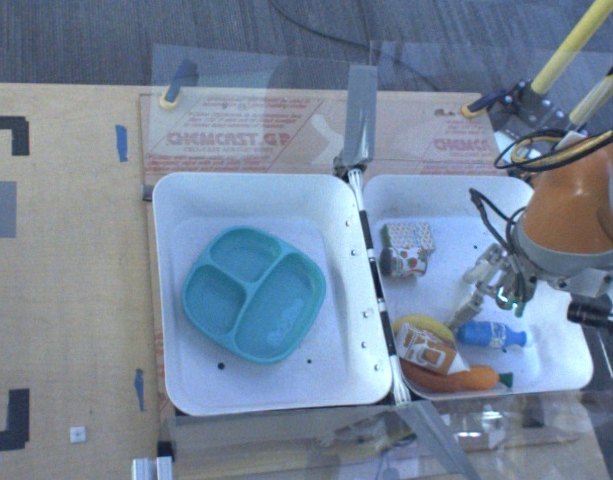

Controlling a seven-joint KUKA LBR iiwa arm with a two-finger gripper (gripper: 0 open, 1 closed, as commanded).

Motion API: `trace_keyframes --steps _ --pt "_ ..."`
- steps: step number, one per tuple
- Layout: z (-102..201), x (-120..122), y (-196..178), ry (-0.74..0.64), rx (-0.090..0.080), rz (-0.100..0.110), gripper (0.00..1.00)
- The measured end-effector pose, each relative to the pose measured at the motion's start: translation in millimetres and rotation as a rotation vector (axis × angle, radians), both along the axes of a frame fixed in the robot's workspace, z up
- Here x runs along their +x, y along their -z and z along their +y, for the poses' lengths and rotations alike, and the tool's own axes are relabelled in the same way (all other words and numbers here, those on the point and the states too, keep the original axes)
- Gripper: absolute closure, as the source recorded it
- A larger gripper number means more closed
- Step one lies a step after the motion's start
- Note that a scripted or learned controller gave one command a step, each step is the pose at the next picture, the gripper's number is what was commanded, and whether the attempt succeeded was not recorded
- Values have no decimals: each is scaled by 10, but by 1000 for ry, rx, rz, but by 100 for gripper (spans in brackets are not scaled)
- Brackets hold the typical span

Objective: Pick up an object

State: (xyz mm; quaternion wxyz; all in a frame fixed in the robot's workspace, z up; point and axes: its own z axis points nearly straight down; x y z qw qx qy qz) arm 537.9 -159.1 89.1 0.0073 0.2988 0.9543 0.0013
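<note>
My gripper [476, 290] hangs over the middle of the right bin [456, 193], its fingers open with nothing between them. Just below it lies a blue bottle [492, 335] on its side. At the bin's front edge sit a yellow banana [424, 324], a small orange-and-white carton [427, 348] and an orange carrot [456, 378], packed close together. A small patterned box [407, 247] stands to the gripper's upper left, near the divider.
The left bin [186, 193] holds a teal divided plate [254, 293]. The grey and orange arm [571, 213] covers the right bin's right side, with black cables looping off it. A metal clamp [360, 118] stands behind the bins.
</note>
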Motion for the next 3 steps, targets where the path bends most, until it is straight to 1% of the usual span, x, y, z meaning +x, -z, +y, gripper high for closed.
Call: trace_keyframes --steps 1,2,3 --pt "-11 16 -121 3 -1 -7 100" --pt "-383 -408 -878 -176 -2 9 100" --pt "173 162 -512 -291 -2 7 100"
